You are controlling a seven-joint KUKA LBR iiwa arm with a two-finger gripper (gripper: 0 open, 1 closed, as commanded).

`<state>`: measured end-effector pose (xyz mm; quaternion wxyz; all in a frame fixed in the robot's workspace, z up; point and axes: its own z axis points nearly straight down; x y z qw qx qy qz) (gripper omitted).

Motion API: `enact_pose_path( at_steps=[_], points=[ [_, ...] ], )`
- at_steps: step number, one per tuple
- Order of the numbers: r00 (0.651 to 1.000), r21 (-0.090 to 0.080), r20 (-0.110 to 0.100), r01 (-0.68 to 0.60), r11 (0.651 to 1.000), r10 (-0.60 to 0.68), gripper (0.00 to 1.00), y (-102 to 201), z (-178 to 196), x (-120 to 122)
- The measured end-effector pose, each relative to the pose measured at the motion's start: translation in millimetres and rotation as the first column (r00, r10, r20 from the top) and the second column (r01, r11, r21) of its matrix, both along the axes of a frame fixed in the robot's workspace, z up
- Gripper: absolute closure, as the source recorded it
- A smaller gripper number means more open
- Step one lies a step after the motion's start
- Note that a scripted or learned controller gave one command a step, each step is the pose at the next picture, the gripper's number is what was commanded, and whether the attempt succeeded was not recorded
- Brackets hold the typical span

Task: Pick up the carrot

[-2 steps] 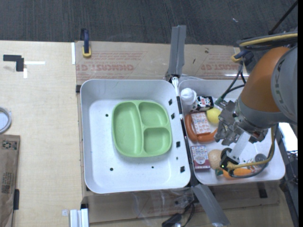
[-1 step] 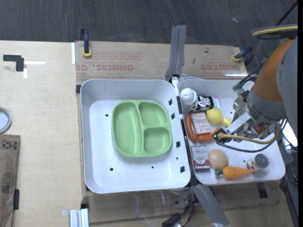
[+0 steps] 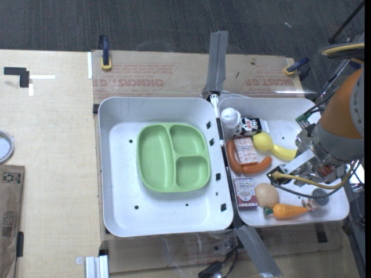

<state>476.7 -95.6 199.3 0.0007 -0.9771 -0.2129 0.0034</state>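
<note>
We see carrot [image 3: 288, 211] lying at front of right bin [image 3: 339, 210], beside potato [image 3: 266, 195]. Gripper [image 3: 310, 181] hangs just above it; we cannot tell its grip.

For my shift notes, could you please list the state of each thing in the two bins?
carrot: lying flat in the right bin, near its front edge
green divided plate: upright in the left bin
banana: lying in the right bin
hot dog: lying beside the lemon
claw: above the right bin
</note>
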Motion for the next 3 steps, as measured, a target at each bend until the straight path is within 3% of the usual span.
enact_pose_path(
  at_steps=[1,2,3],
  points=[
    [0.981,-0.001,0.001,0.196,0.981,-0.196,1.0,62,-9,1],
    [0.975,-0.002,0.001,0.223,0.975,-0.223,1.0,42,-9,60],
    [0.991,-0.001,0.0,0.137,0.991,-0.137,1.0,74,-7,0]
  ],
)
